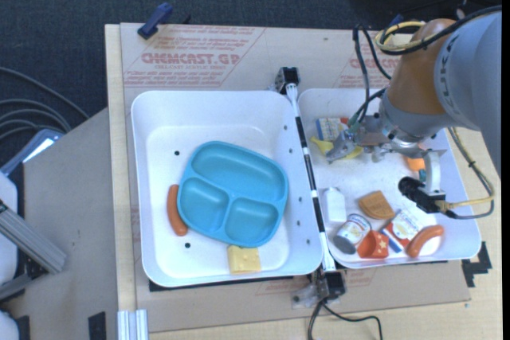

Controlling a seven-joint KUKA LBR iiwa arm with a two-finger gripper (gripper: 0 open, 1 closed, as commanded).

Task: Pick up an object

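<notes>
Camera view is looking down on two white bins, and the arm (446, 84) is covering much of the right bin (466, 243), hiding whatever is lying under its wrist. The gripper (344, 147) is reaching low into that bin's upper left part, its metal fingers blurring into the clutter there, so I cannot tell whether they are apart or together, nor whether anything is sitting between them. A yellow item (321, 145) is lying just beside the fingertips, with a small printed packet (329, 126) near it (both are too small to name surely). An orange piece (414, 164) is peeking out at the arm's lower edge, partly hidden.

Lower in the right bin, a white block (335, 205), a brown biscuit-like piece (376, 205), a small can (351, 235), a red item (373, 245) and a sausage (425, 240) are crowding together. In the left bin (151, 195), a blue divided tray (232, 193) is resting with a hot dog (175, 209) just beside its left edge and a cheese wedge (245, 259) near its lower edge.
</notes>
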